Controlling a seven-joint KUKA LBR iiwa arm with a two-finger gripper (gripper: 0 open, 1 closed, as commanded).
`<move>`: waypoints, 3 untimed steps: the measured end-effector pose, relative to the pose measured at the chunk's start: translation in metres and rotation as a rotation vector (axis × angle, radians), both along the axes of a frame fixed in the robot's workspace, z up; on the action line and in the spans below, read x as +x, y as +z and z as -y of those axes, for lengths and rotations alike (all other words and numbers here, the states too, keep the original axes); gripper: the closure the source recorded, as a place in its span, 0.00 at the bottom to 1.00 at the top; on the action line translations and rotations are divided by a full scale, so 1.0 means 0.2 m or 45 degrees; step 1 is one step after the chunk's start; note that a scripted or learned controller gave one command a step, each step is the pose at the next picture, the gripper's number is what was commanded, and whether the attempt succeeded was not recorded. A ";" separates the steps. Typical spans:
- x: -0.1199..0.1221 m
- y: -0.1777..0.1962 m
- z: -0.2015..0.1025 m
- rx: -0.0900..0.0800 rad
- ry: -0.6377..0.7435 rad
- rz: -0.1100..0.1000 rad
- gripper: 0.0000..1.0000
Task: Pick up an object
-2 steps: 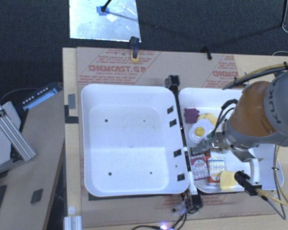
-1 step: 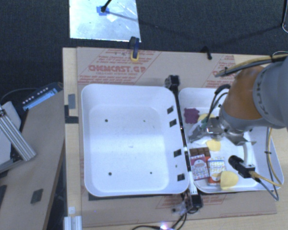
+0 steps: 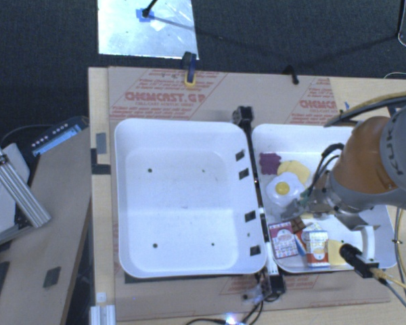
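Camera view, two white bins (image 3: 183, 131), cardboard-covered bench (image 3: 210, 90)

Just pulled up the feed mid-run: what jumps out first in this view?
The grey arm with its orange band reaches in from the right, low over the right bin. Beneath it lies a tight clutter: a purple piece, a yellow-centred white object and two small red cartons along the near edge. The left bin sits beside it.

My grey arm (image 3: 365, 195) with its orange band (image 3: 365, 158) hangs over a white bin (image 3: 271, 137) holding a purple piece (image 3: 269, 162), yellow disc (image 3: 295, 170) and red-and-white cartons (image 3: 284, 241).
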State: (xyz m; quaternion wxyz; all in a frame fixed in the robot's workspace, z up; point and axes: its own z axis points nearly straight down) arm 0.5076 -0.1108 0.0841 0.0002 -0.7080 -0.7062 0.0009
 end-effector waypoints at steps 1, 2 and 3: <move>0.41 0.01 -0.14 0.001 0.014 0.013 0.00; 0.33 0.36 0.06 -0.003 0.002 0.011 0.00; 0.20 -0.02 0.17 0.002 0.001 -0.004 0.00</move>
